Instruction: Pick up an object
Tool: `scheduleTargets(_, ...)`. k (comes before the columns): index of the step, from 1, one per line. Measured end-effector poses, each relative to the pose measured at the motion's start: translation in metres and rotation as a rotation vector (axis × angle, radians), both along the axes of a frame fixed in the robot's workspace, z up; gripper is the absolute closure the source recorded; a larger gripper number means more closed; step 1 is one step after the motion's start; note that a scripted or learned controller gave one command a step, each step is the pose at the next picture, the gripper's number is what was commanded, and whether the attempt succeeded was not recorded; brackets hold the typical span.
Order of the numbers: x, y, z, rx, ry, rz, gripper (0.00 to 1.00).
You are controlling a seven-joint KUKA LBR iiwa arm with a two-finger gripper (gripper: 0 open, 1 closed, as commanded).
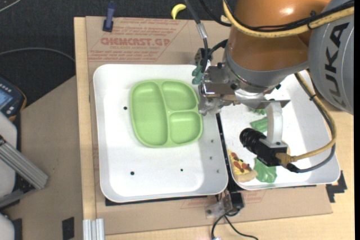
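Over the seam between two shallow white bins hangs the grey arm point(281, 3) with its orange band, its end effector point(209, 99) low and just beside the rim of the pale green three-compartment plastic plate point(166, 112), which lies in the bin on the view's left point(112, 171). Whether the end effector is open or closed I cannot tell. Nothing shows as held, so this looks like the approach. Smaller candidates lie in the other bin point(315, 121): a crumpled green piece point(265, 172) and a small tan wedge with red spots point(241, 166). The next move likely calls for settling on one target and descending squarely over it
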State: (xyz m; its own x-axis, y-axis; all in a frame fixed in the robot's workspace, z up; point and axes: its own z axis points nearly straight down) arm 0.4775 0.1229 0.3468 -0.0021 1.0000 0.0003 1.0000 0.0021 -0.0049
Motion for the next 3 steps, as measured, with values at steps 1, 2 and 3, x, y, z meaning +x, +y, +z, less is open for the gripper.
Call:
scheduleTargets(1,0.000,-0.074,-0.127,-0.003,0.008,-0.011,1.00)
scheduleTargets(2,0.003,-0.117,-0.004,-0.001,-0.018,-0.007,1.00)
scheduleTargets(3,0.002,-0.058,-0.004,0.001,-0.008,0.004,1.00)
